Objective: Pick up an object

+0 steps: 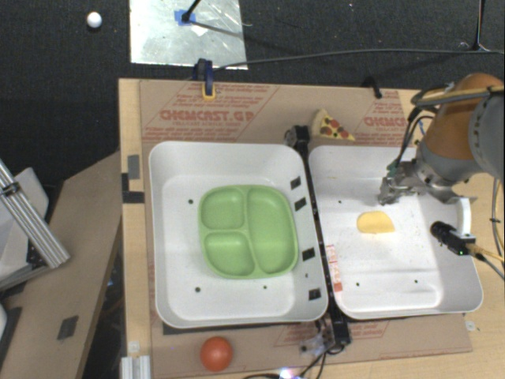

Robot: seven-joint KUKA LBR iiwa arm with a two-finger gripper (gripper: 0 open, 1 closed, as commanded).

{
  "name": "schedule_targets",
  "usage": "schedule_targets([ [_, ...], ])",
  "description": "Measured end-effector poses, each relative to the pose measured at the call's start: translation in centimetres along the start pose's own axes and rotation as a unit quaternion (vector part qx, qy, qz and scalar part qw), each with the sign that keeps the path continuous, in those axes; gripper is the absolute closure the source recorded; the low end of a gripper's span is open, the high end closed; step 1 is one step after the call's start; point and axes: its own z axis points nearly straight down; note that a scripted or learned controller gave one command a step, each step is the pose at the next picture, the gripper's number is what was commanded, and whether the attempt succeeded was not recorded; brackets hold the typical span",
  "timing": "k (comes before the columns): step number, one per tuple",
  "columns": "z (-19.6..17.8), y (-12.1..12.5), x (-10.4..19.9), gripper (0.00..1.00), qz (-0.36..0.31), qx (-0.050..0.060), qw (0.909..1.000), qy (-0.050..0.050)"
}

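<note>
pizza slice toy, red ball, white ball

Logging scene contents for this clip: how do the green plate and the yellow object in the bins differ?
The green plate lies in the left bin; the yellow object lies in the right bin, near the gripper. The green plate is far larger and divided into compartments; the yellow object is a small, plain lump. Both rest flat on a bin floor, ungripped.

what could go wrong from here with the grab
The two-finger gripper sits up and to the right of the small yellow object, apart from it, so closing there would likely catch nothing. The object looks low and rounded; the fingers may slide off or push it across the right white bin.
</note>
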Motion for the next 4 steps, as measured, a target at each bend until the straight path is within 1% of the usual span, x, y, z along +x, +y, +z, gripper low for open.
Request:
schedule_targets([
  [1, -5.4, 0.4, -1.1, 1.00, 0.001, 0.004, 1.0000, 0.000],
  [2, -11.4, 1.3, -0.5, 1.00, -0.002, 0.003, 1.0000, 0.000],
  [3, -14.8, 1.5, -0.5, 1.00, -0.002, 0.004, 1.0000, 0.000],
  [4, -14.9, 1.5, 5.8, 1.00, -0.004, 0.006, 1.0000, 0.002],
])
